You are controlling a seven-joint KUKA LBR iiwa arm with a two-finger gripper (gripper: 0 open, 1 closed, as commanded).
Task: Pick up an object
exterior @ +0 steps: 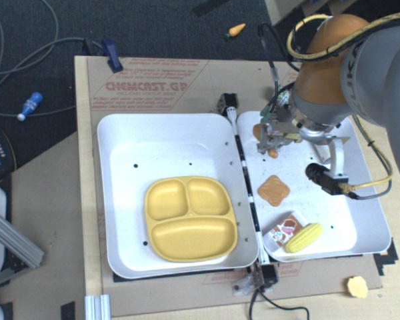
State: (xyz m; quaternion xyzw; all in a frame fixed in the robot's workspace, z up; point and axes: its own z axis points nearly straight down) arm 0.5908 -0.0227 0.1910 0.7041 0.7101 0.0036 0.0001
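The bench (67, 199) fills most of the frame, with two white bins on it. The left bin (120, 139) holds a yellow divided tray (190, 217). The right bin (367, 229) has a brown cookie (274, 190) at center, corn (303, 237) and a small packet (284, 229) at its lower edge. The claw (272, 139) sits upper right over a little brown bit (273, 153); can't tell how wide it is. I'd drop straight down and center before closing.

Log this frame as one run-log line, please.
arm: over right bin | end effector: low at far-left corner | in right bin: brown patty, corn cob | left bin: yellow tray
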